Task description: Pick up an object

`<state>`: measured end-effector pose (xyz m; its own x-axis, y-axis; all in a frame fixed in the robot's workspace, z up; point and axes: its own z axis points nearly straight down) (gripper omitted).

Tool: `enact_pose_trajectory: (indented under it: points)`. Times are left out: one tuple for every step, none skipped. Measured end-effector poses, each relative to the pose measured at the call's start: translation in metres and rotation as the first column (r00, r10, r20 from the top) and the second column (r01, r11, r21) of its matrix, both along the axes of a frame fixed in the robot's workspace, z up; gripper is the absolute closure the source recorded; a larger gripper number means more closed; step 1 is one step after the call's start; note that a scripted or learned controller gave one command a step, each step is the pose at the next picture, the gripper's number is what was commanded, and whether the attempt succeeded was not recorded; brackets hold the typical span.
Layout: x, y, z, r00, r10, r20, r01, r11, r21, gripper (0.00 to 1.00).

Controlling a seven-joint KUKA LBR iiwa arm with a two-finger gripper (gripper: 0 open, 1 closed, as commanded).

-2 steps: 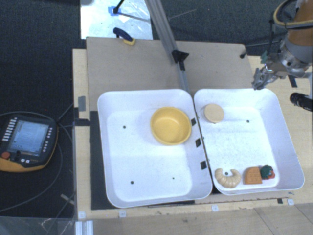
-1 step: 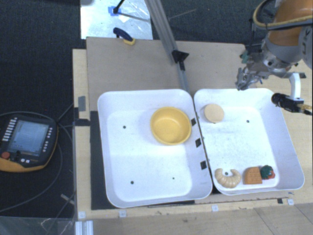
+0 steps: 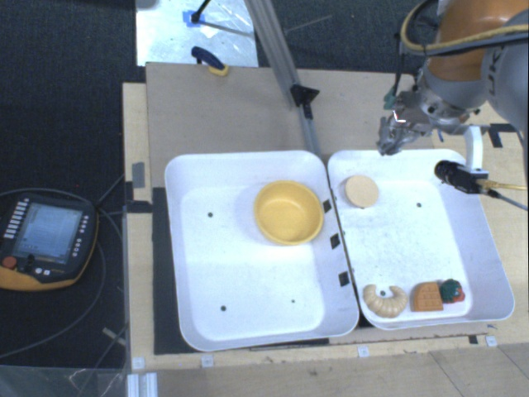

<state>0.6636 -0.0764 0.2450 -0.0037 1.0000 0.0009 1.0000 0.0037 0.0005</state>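
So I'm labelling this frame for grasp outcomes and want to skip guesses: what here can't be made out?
- Claw: small and dark in the camera view, so open or shut is unreadable, and so is any contact with the right bin.
- Arm: cut off by the top and right edges.
- Small items in the right bin's near corner: too small to identify.
- Handheld controller: cut by the left edge, screen text unreadable.

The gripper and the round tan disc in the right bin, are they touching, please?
Apart. The camera view shows the gripper above the bin's far rim, with bare white floor between it and the disc.
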Motion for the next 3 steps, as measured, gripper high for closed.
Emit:
enact_pose_trajectory:
  points:
    - [-0.013, 0.054, 0.007, 1.0, 0.001, 0.001, -0.001, 1.0, 0.0, 1.0]
    - [-0.026, 0.1, 0.009, 1.0, 0.001, 0.0, -0.001, 1.0, 0.0, 1.0]
    - [-0.034, 0.142, 0.001, 1.0, 0.0, 0.0, 0.0, 1.0, 0.0, 1.0]
